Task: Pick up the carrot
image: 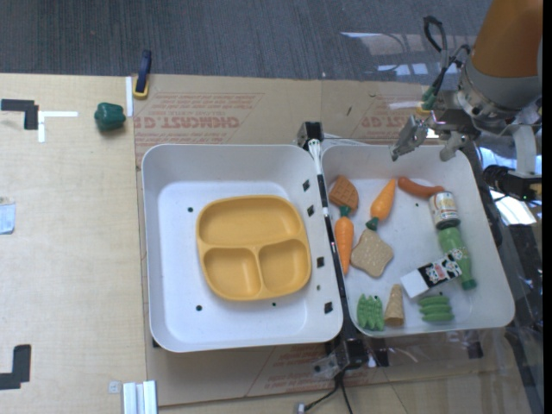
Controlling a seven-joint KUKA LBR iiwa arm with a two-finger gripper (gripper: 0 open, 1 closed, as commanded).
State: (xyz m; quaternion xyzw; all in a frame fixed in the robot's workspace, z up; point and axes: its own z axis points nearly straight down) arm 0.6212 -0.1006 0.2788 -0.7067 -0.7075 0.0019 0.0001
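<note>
A: Where is the gripper [429, 138] just now?

B: Above the far edge of the right bin [483, 304], toward its far right corner. Its two fingers stand spread apart with nothing between them.

A: And the carrot?

B: There are two. One carrot [384, 200] lies in the far half of the bin, near the middle, tip pointing to the far edge and green end toward the near edge, slightly slanted. A second carrot [344, 241] lies along the bin's left wall, green end away from us and tip toward the near edge.

A: Which is the better target?

B: I judge the slanted one, being closer. It lies from the gripper toward the near edge and a little to the left, with a sausage [420, 187] just beside it on the right.

A: So the move?

B: Probably down and inward, with the fingers closing across the long axis, clear of the sausage.
</note>
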